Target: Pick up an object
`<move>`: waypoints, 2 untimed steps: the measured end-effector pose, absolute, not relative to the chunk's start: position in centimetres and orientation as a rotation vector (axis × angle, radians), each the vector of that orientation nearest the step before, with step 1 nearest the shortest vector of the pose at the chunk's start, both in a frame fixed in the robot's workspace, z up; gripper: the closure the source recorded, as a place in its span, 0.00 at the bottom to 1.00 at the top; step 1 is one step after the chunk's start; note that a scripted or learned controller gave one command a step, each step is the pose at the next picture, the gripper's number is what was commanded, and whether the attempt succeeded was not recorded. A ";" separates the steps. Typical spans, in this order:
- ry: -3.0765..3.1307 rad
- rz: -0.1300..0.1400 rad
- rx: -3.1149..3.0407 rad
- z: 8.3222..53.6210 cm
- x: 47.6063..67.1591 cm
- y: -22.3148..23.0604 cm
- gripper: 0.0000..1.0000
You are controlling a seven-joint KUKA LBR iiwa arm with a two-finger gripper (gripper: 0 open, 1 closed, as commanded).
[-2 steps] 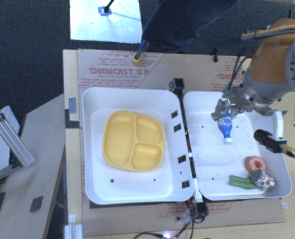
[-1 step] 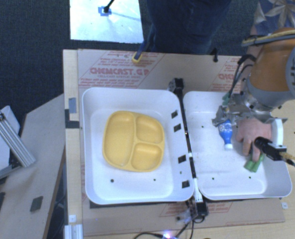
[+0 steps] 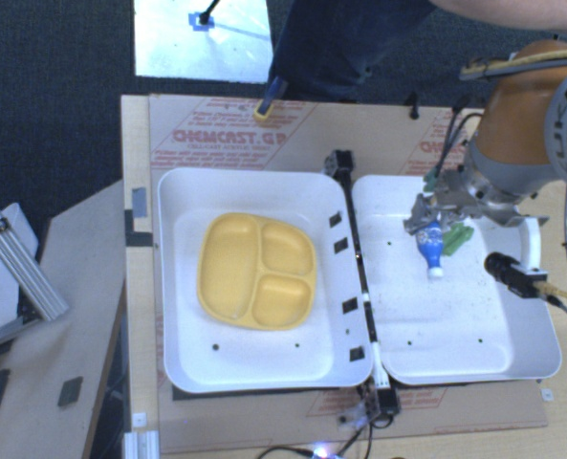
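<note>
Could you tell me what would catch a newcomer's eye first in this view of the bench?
The yellow divided tray stands out most, lying flat in the middle of the left bin. Next is the grey and orange arm reaching in from the right, its end effector low over the right bin at a small blue and white bottle with something green beside it.

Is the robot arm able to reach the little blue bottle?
Probably yes. The pincer is already right over the blue bottle in the right bin, and nothing sits between them.
</note>
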State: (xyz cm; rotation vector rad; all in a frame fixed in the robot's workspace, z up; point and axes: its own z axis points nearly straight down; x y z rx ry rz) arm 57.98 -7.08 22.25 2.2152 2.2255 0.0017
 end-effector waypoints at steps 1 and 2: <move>2.221 -0.001 2.221 21.6 56.8 -8.4 1.00; 2.225 0.003 2.215 23.5 57.4 -8.0 1.00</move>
